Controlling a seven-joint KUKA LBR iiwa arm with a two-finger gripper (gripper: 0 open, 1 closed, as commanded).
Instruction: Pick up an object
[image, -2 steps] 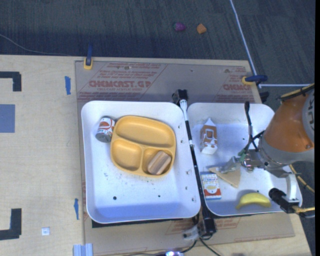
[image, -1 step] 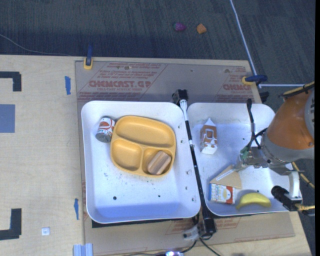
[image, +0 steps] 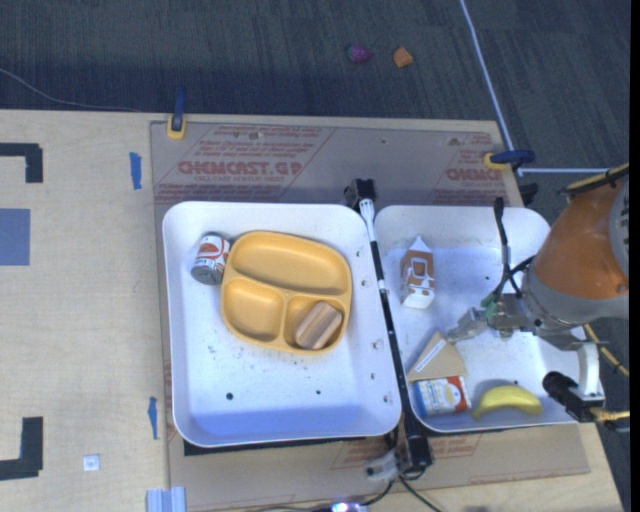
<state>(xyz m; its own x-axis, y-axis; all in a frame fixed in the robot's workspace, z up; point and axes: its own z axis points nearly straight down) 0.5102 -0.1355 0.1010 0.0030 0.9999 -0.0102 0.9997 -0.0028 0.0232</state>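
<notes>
Camera view: arm (image: 585, 265) reaching in from right, low over right bin (image: 520, 225). Gripper (image: 468, 325) just above tan wedge (image: 438, 354); cannot tell its state. Nearby in same bin: small carton (image: 417, 277), box (image: 441, 396), banana (image: 506, 401). Left bin (image: 190, 380): yellow tray (image: 280, 262) with bread roll (image: 318, 324), can (image: 209, 259) beside tray.
</notes>
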